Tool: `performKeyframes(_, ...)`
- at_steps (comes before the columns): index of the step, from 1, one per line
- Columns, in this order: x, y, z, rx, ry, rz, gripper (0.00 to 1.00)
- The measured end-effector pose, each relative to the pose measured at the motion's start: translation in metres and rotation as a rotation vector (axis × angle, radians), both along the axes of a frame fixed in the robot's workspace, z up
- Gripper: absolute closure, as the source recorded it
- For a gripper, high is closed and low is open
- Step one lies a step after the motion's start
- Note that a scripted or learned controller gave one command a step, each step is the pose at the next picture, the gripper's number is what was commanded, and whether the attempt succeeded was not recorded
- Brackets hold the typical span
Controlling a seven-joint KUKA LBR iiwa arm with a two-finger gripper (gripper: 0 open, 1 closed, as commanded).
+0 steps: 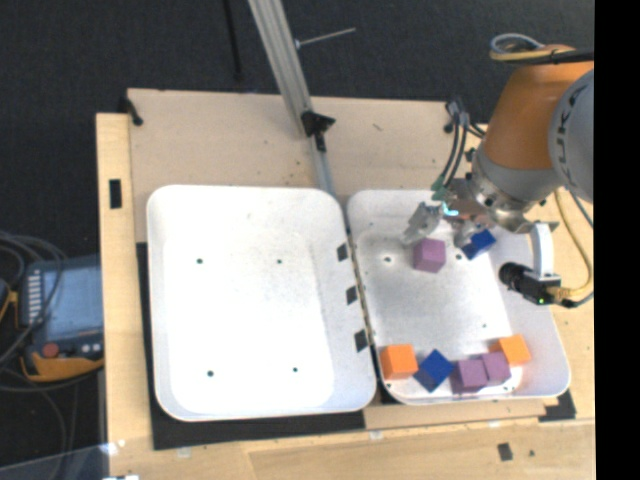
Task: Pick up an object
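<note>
- The right bin [400, 208] is the landmark here; all places below are given from it.
- The arm [530, 118], grey with an orange band, comes over the far right corner of this bin.
- The gripper [447, 226] hangs low above the far part of the bin floor, with its two fingers spread apart and released.
- One grey finger [420, 223] is on the side toward the bin's left wall, and the other one is toward the right wall.
- A purple cube [429, 256] lies on the bin floor just in front of the gripper, near the left finger; it is not between the fingers.
- A small blue block [480, 243] is just beside the right finger, in the far right part of the bin; I cannot tell if it touches the finger or if it rests on the floor.
- Along the near wall of the bin there is a row of blocks: an orange cube [399, 360], a blue cube [435, 369], two purple cubes [481, 372] touching each other, and another orange cube [514, 349] near the right corner.
- The left bin [250, 298] stands directly beside the right bin, and their walls are almost touching.
- A grey metal pole [290, 78] rises at a slant from behind the far left corner of the right bin.
</note>
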State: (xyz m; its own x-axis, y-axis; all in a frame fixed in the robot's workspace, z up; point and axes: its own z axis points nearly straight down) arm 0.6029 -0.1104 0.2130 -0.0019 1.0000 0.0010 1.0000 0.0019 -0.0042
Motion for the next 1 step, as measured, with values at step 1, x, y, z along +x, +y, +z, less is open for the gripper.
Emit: performKeyframes(1, 0.0010, -0.0001, 0.0026, 0.000, -0.005, -0.001, 0.00)
